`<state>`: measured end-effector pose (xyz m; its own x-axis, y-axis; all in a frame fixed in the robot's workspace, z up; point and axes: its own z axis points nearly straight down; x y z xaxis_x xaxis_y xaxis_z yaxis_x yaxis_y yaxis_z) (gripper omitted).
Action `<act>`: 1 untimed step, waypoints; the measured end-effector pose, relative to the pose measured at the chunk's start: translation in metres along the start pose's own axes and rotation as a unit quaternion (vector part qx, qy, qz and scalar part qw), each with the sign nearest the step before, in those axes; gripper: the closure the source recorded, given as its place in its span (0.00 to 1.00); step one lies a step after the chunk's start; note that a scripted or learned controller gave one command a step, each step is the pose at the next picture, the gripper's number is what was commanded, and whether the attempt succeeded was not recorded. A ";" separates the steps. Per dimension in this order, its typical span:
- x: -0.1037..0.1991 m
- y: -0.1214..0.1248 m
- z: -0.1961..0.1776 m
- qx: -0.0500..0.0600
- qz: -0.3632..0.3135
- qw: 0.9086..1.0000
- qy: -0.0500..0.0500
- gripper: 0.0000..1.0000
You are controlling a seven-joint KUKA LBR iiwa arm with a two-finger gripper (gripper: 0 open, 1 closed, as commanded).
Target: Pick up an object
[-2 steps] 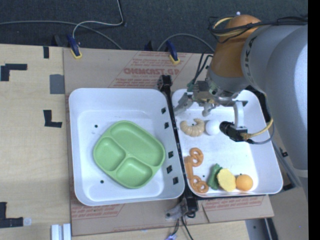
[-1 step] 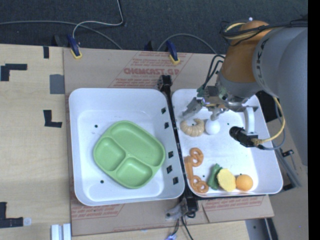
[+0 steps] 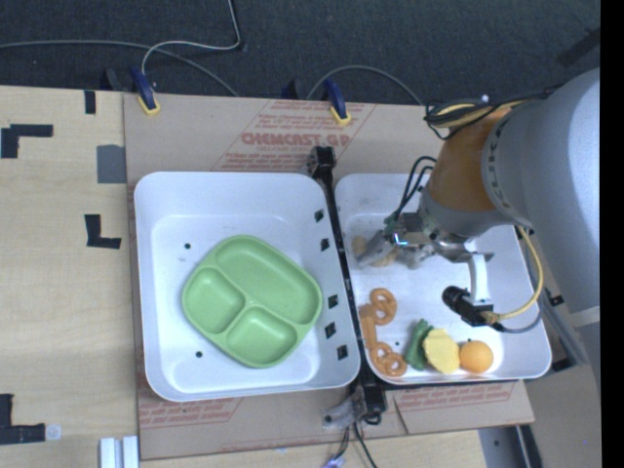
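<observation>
While gripper (image 3: 378,249) hangs low in right bin (image 3: 507,359), jaw state unreadable.

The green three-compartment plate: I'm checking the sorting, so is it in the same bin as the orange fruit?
No, the green three-compartment plate lies in the left white bin, while the orange fruit sits in the right white bin.

Bulky grey arm (image 3: 561,154), orange wrist band, black and yellow cables.

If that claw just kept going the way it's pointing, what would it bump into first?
Probably the right bin's white floor beside the divider: the gripper points down and leftward. Depth is hard to judge. The pretzels lie nearer the camera, seemingly off its line.
</observation>
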<state>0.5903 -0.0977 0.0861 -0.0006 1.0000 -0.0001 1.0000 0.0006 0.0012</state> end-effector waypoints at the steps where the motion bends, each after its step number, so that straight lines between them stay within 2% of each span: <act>1: 0.000 -0.073 0.000 -0.001 0.000 1.000 0.000 0.00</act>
<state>0.5176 -0.0973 0.0862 0.0001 1.0000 -0.0008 1.0000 -0.0001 0.0031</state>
